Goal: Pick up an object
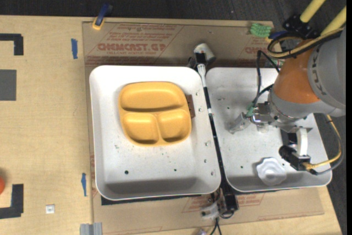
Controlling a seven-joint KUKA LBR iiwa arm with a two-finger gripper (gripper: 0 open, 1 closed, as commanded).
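Nothing is seen lifted yet. The gripper (pixel 237 124) is held low over the right bin (pixel 231 91), but it cannot be told if its claw is open or closed. A yellow tray (pixel 155 113) is laid in the left bin (pixel 104 135). A small white thing (pixel 270 170) is left near the arm. Picking up is not done.

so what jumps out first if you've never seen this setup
The yellow tray with three compartments, sitting in the left bin, catches the eye first. Next is the arm with its orange band, reaching in from the right over the right bin, its gripper low near the bin's middle. A small white object lies near that bin's front edge.
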